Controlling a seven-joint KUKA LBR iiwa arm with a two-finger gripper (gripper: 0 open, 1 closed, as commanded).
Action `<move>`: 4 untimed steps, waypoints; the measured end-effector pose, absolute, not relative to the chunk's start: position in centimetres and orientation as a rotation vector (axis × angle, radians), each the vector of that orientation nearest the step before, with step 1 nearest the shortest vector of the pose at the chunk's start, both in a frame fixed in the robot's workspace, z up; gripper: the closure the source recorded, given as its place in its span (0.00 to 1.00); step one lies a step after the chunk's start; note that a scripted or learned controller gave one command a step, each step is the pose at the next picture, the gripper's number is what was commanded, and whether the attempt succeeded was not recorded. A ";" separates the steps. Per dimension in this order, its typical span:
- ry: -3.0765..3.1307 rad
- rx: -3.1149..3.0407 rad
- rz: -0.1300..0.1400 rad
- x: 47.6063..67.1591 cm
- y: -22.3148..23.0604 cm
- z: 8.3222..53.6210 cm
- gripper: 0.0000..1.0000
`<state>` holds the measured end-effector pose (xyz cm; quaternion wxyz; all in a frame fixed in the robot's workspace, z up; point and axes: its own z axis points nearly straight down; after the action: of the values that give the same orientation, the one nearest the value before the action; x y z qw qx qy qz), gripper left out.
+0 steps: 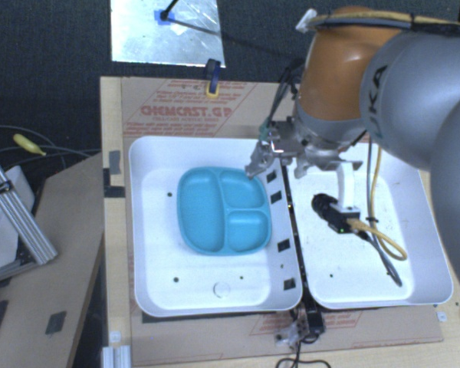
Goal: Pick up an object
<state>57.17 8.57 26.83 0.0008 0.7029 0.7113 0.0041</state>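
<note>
A light blue divided plate (221, 209) lies flat in the middle of the left bin (157, 205). My gripper (259, 163) hangs below the orange band of the arm. It is at the plate's far right corner, close to the wall between the two bins. Its tip is right over or against the plate's rim, and I cannot tell whether they touch. The arm's grey body covers the far part of the right bin (422, 274).
A small pale round mark or disc (222, 288) sits near the left bin's front wall. Brown cardboard (184, 110) lies behind the bins, with a shiny sheet (165, 21) further back. A metal frame (15, 213) stands at the left.
</note>
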 end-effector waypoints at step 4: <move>2.233 2.209 0.008 49.1 19.9 54.6 1.00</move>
<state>49.10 19.89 54.64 0.0004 0.7033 0.7109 0.0025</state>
